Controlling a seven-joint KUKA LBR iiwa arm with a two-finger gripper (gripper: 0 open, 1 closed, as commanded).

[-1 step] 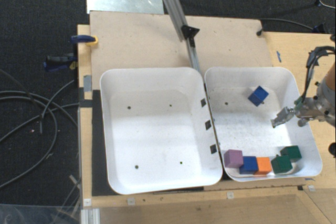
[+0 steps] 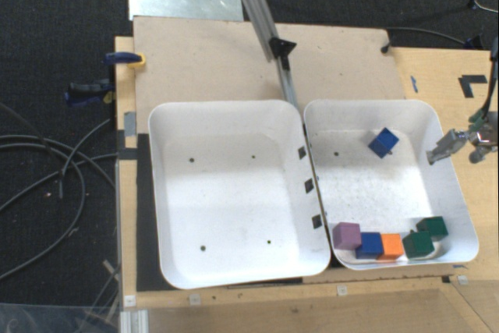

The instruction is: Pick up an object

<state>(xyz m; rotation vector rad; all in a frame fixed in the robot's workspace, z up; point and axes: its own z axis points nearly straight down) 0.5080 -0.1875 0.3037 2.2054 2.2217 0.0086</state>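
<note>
The right bin holds a blue cube, lying alone near its back. Along the bin's front wall sit a purple cube, a second blue cube, an orange cube and two dark green cubes. My gripper comes in at the far right edge, over the right bin's right rim. It is well to the right of the lone blue cube, apart from it, and nothing shows in it.
The left bin stands beside the right one, and black clips join their shared wall. A grey pole slants across the board behind the bins. Cables lie on the dark floor at left.
</note>
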